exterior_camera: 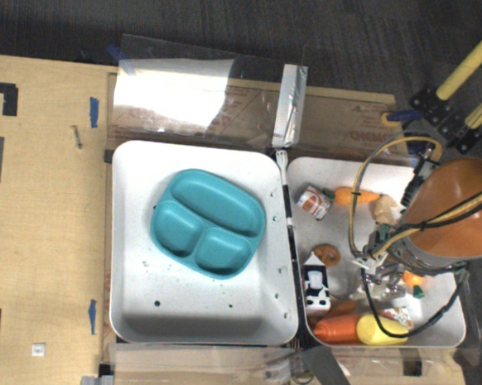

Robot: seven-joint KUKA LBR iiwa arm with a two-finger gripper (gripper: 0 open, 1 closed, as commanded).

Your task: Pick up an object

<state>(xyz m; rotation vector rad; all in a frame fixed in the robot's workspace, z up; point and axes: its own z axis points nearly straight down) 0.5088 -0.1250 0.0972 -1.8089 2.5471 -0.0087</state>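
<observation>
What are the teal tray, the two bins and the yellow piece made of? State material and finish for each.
Teal divided tray: apparently moulded plastic, matte to satin; rounded compartments, uniform colour, soft highlights.
Left bin and right bin: probably white plastic or coated metal, smooth and slightly speckled; the look leaves it open.
Yellow toy piece: likely glossy plastic; bright even colour, rounded form.

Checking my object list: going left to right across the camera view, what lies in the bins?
Teal divided tray → small red-and-white can → brown cookie → gripper.
</observation>
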